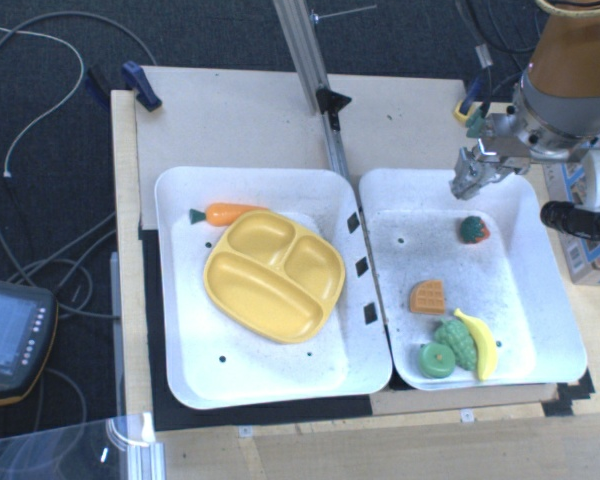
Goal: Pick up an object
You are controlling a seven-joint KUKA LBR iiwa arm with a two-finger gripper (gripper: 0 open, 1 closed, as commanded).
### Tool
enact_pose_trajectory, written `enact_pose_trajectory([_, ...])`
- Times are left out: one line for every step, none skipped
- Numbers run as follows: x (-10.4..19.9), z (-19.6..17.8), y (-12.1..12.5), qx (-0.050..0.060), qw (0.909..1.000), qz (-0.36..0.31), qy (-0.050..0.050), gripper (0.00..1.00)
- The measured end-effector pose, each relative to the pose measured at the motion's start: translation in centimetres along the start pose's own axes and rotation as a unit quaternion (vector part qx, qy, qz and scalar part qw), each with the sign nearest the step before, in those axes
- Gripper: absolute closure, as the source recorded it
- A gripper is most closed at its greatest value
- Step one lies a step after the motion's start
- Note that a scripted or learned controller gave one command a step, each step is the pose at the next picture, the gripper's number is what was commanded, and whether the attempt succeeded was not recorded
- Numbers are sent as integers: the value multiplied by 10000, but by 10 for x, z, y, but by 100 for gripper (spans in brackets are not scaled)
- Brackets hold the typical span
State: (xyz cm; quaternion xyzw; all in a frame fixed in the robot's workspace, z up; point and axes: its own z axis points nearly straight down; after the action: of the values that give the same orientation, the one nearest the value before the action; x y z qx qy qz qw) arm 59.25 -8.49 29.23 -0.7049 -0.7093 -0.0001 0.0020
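My gripper (468, 183) hangs over the back edge of the right bin (540, 268), with nothing seen between its fingers. A small green and red strawberry toy (473, 230) lies just in front of and below it. Nearer the front sit an orange waffle piece (428, 297), a yellow banana (479, 342), a green bumpy vegetable (458, 340) and a green round piece (436, 360), clustered in the front corner. In the left bin (180, 268) a yellow divided plate (274, 275) lies in the middle, with an orange carrot (225, 213) behind it.
A slanted metal pole (305, 38) rises from the bench behind the gap between the bins. A blue clamp (140, 85) grips the back left corner of the bench. Cables run over the dark floor at left, and a tablet (10, 338) lies at the left edge.
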Motion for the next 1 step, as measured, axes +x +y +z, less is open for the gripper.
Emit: enact_pose_trajectory([47, 3, -11, 4, 10000, 3, -1, 100])
